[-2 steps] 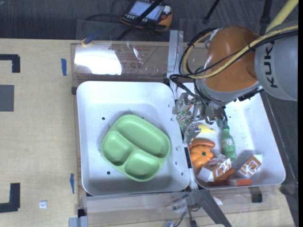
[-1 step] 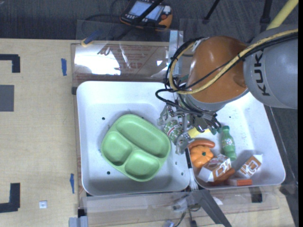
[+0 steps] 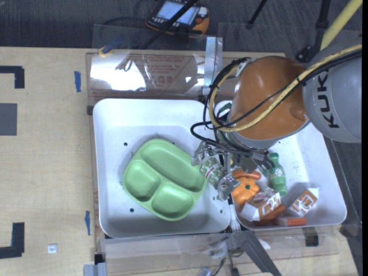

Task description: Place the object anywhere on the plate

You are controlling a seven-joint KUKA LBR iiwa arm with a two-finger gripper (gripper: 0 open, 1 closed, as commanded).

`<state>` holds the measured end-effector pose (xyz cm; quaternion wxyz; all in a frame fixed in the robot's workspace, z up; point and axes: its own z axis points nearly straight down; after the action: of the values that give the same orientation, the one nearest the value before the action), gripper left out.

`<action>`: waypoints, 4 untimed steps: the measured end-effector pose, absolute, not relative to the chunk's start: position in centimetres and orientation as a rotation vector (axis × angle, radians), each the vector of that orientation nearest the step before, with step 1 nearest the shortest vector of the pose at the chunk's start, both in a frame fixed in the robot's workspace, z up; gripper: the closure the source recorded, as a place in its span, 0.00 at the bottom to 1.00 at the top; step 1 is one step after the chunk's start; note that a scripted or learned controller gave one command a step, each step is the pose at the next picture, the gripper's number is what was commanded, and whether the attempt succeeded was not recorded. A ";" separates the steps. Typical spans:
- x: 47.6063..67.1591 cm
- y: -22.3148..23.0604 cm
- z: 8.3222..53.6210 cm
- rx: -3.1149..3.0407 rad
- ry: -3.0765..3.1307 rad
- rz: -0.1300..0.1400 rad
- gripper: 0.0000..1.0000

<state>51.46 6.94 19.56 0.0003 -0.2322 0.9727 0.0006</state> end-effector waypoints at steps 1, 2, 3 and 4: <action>55.7 0.9 18.5 -1.061 2.950 0.001 1.00; 55.9 6.8 18.5 -1.352 2.827 0.002 1.00; 55.9 6.8 18.5 -1.352 2.827 0.002 0.00; 58.2 6.1 18.6 -1.661 2.658 0.001 0.00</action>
<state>58.18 6.11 18.55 0.0039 -0.5299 0.8481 0.0004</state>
